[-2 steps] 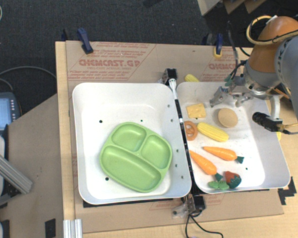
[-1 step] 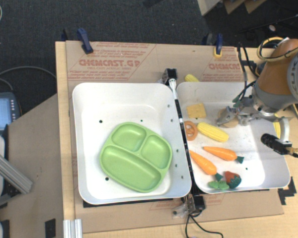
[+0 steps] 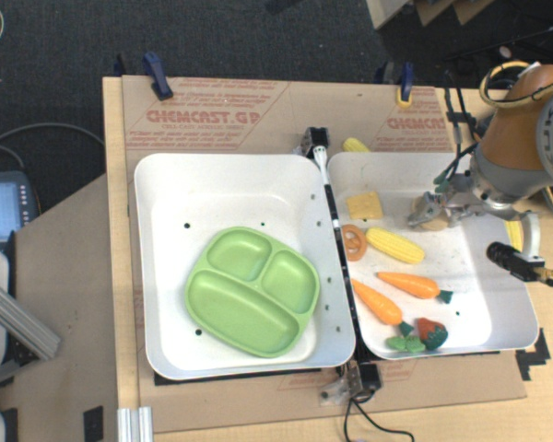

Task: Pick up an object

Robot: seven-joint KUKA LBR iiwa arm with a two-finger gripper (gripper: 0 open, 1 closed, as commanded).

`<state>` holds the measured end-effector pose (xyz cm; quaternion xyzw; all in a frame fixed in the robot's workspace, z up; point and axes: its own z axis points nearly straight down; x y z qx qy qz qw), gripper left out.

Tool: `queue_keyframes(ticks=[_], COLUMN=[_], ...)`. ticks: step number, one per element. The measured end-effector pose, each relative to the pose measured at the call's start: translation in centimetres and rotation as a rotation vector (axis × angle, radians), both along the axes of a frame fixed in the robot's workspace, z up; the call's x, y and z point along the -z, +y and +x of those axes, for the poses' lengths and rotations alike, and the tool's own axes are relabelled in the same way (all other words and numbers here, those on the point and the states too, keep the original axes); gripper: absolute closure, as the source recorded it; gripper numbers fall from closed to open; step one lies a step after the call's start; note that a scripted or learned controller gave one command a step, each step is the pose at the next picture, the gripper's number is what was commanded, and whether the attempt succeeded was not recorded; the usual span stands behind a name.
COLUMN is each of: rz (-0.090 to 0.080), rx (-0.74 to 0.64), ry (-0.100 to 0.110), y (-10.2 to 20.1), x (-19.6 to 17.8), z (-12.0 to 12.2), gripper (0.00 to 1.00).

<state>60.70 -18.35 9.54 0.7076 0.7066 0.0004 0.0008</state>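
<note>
The corn cob [image 3: 395,244] lies in the right bin [image 3: 511,334], long axis slanting down-right; the gripper [image 3: 430,211] hangs just up-right of it, above the bin floor, fingers apparently parted, holding nothing.

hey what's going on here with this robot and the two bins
A grey arm with an orange band reaches in from the right, its end effector low over the right bin, near the top. Nothing is visibly held. That bin has toy food: a corn cob, two carrots, a yellow cheese slice, a pretzel and a strawberry. The left bin holds a green divided plate.
</note>
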Motion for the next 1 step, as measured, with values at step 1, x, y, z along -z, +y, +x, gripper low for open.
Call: queue_keyframes(ticks=[1], rz=[0.004], rx=[-0.011], ry=[-0.005], y=[10.65], x=[-9.53], z=[-3.36], gripper=[1.0])
